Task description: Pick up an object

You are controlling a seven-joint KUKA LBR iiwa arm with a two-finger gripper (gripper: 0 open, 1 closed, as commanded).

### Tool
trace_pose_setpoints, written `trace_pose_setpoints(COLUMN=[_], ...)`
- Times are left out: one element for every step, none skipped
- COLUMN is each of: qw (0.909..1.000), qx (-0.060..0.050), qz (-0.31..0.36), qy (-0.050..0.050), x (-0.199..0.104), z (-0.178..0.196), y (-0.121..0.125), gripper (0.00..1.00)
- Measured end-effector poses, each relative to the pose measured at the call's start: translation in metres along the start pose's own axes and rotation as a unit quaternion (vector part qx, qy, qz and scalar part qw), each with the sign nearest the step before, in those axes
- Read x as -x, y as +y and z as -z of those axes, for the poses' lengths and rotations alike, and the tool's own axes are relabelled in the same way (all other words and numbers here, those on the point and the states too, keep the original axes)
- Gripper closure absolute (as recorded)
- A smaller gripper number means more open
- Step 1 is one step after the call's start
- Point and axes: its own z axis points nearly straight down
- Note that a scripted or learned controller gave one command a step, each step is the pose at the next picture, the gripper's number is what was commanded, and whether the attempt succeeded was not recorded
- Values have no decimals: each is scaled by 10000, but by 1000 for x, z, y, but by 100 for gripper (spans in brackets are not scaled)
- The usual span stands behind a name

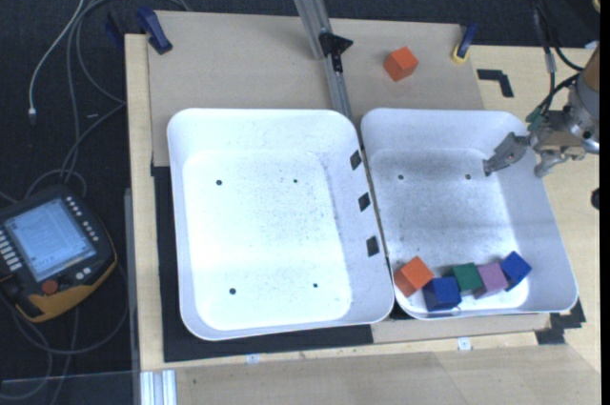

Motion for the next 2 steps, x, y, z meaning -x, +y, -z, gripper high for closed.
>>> trace_pose_setpoints(qw=[10000, 10000], qx=[15, 47], qz=[11, 39], qy=[-3, 3], x=[0, -81], z=[12, 79], y=[1, -26], gripper=[100, 100])
